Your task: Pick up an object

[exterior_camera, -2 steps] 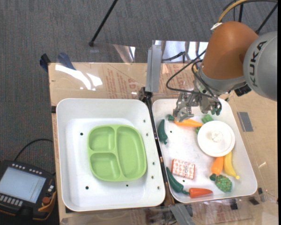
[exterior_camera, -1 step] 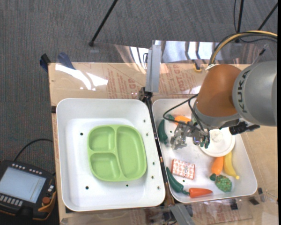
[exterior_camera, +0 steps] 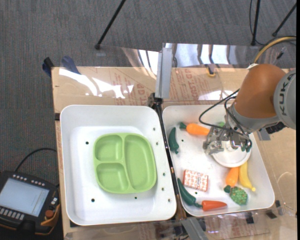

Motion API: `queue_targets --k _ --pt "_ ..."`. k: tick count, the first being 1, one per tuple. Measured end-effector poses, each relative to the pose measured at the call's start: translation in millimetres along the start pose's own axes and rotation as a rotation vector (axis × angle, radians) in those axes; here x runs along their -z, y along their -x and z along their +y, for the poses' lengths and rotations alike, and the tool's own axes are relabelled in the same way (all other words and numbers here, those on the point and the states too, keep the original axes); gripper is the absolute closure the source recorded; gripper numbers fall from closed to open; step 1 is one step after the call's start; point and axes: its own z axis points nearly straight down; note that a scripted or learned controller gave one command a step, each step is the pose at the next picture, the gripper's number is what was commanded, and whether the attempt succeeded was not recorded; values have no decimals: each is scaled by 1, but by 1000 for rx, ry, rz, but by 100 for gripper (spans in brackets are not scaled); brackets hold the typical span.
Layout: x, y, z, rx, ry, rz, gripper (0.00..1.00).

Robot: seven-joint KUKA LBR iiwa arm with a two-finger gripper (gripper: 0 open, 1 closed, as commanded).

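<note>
Risk assessment: the gripper (exterior_camera: 229, 143) hangs low over the upper-right part of the right bin (exterior_camera: 268, 181), directly above a white dish (exterior_camera: 232, 157). Several small items crowd this zone. A carrot (exterior_camera: 197, 129) lies just beside the gripper at its 9 o'clock, and a smaller carrot (exterior_camera: 231, 176) and a yellow banana-like piece (exterior_camera: 246, 177) lie at its 6 o'clock, touching or nearly touching the dish rim. A descent here is likely to land on the smooth dish rather than on a graspable toy, and the fingers may slide off its rim or push it into its neighbours. A black cable looping off the wrist toward 9 o'clock could also snag during retraction.

Candidate objects: any item in the right bin qualifies as the task's thing. Besides those listed, a dark green vegetable (exterior_camera: 173, 140) lies along the left wall, a red-patterned box (exterior_camera: 195, 180) sits near the bin centre, and an orange pepper (exterior_camera: 212, 204) and a green bumpy piece (exterior_camera: 238, 194) lie toward 6 o'clock. The left bin (exterior_camera: 77, 124) holds a green divided plate (exterior_camera: 124, 162).

Arm pose: the arm (exterior_camera: 260, 91) enters from 3 o'clock and bends downward, wrist pointing into the bin. The jaw state cannot be determined; the mechanism is too cluttered to resolve, and no object is visibly held.
</note>
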Motion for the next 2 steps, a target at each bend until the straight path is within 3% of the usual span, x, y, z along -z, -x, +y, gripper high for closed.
queue_targets --k 1,2 --pt "0 0 1 1 1 0 0" --pt "0 10 77 -81 0 0 0"
